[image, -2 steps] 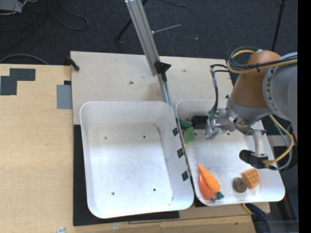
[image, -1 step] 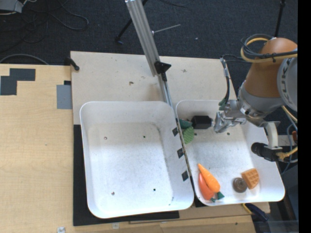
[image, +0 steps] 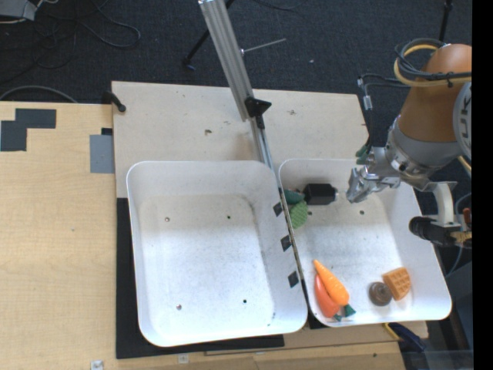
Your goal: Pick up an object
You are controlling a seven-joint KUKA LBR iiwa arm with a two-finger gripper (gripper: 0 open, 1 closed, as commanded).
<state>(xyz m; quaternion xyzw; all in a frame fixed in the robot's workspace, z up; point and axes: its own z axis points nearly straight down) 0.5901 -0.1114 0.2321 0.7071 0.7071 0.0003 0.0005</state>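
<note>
The hand (image: 359, 187) hovers over the far part of the right bin (image: 420, 241); whether it is apart or together cannot be told, and nothing shows within its grip. Just to its left lies one black block (image: 319, 193), and further left one green object (image: 296, 209) against the bin's wall. Nearer the camera lie one orange carrot (image: 330, 280) on a red piece (image: 323, 298), one brown disc (image: 379, 293) and one orange waffle-like piece (image: 397, 282). The left bin (image: 154, 206) sits well left on the surface (image: 185, 122).
</note>
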